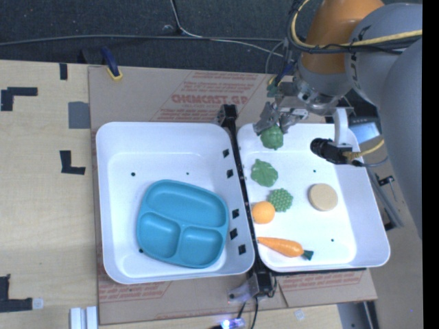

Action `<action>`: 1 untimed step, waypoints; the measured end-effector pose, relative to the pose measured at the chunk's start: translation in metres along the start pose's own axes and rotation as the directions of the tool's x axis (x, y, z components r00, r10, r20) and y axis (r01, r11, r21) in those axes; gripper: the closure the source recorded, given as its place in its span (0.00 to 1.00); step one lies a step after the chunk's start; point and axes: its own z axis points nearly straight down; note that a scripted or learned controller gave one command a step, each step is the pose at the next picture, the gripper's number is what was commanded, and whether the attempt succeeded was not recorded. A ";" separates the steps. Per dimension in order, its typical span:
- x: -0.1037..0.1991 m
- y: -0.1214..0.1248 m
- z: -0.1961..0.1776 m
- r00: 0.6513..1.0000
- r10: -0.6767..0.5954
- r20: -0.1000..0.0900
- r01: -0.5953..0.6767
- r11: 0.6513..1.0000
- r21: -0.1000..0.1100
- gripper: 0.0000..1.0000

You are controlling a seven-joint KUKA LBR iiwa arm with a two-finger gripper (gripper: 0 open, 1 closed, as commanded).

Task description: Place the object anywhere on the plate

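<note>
The pincer [276, 123] hangs over the far left corner of the right bin [357, 242], its fingers closed on a small green lump [272, 138], a knobbly, rounded toy vegetable. The lump is about as wide as it is tall, so no long axis or heading can be told; it sits between the fingertips, just under them. Nearer in the same bin lie a leafy green piece [264, 173], a darker green floret [280, 199], an orange ball [263, 212], a tan disc [322, 197] and a carrot [281, 247] lying across, its green end to the right. The blue plate [182, 223], with three compartments, lies in the left bin [120, 153] on the desk [41, 184].
</note>
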 end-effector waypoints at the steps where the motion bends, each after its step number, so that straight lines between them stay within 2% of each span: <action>1: 0.058 0.001 -0.004 1.000 0.000 0.000 0.000 1.000 -0.001 1.00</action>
